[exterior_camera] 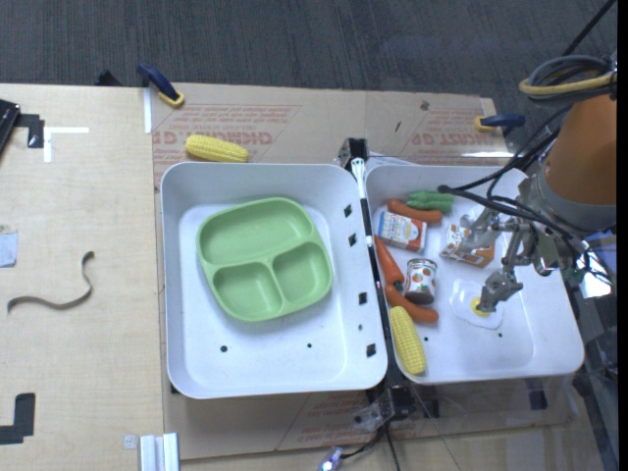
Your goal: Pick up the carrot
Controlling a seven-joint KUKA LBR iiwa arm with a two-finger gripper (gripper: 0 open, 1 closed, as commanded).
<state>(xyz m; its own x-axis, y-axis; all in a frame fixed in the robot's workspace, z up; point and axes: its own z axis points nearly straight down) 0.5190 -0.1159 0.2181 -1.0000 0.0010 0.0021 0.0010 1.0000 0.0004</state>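
Gripper [494, 294] hangs low over the right bin [549, 351], tips just above a small yellow thing [482, 308] on the bin floor. Can't tell how far apart the fingers are, too small & cluttered; nothing visibly between them. Arm [579, 155] comes in from the right, orange band up top, black cables looping over it, wrist angled down & left into the bin.

Carrot [390, 263] lies along the right bin's left wall, well apart from the gripper. Near it: a small carton [401, 230], a can [420, 278], a 2nd orange veg [414, 209] w/ a green pepper [429, 199] above, a corn cob [407, 339] at the front left corner, a crumpled packet [467, 246] nearer the gripper.

Left bin [186, 361] holds a green divided plate [265, 258]. Another corn cob [217, 148] sits outside on the cardboard [294, 126] behind the bins. Wood bench [69, 214] at left, dark carpet [294, 18] beyond.
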